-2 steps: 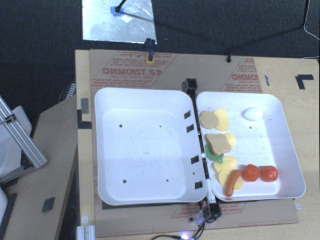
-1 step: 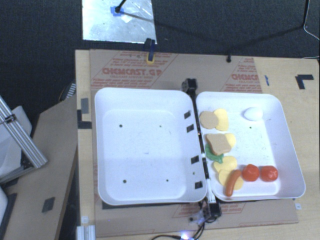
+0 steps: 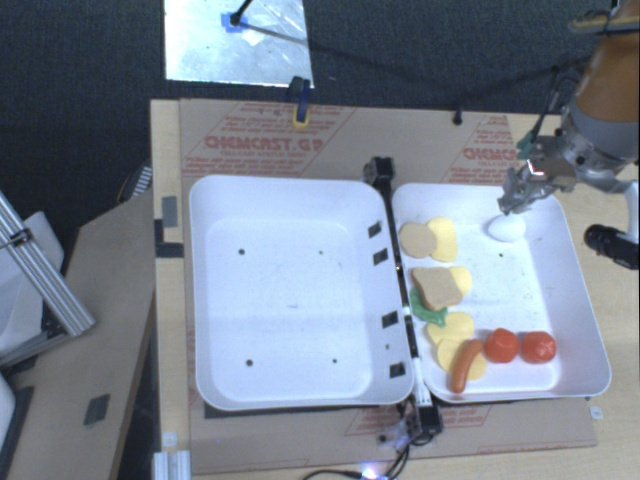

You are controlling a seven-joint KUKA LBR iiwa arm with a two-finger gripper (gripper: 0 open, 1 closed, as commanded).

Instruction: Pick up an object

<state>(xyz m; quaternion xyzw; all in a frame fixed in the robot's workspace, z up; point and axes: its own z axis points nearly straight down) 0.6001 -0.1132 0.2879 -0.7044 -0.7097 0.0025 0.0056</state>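
The right bin (image 3: 570, 298) holds toy food. A white egg-like piece (image 3: 506, 229) lies near its far edge. My gripper (image 3: 519, 199) hangs just above and behind that white piece, at the bin's far right corner. Two yellow-tan round slices (image 3: 428, 238) lie left of it. A slice of toast (image 3: 438, 288) rests on yellow pieces with a green leaf (image 3: 428, 313) beside it. A sausage (image 3: 464, 364) and two red tomatoes (image 3: 519, 346) sit near the front edge.
The left bin (image 3: 290, 288) sits beside the right one, with black clips (image 3: 381, 257) along the shared rim. A shiny metal plate (image 3: 238, 26) lies behind the bench. Cables run across the dark floor at the back.
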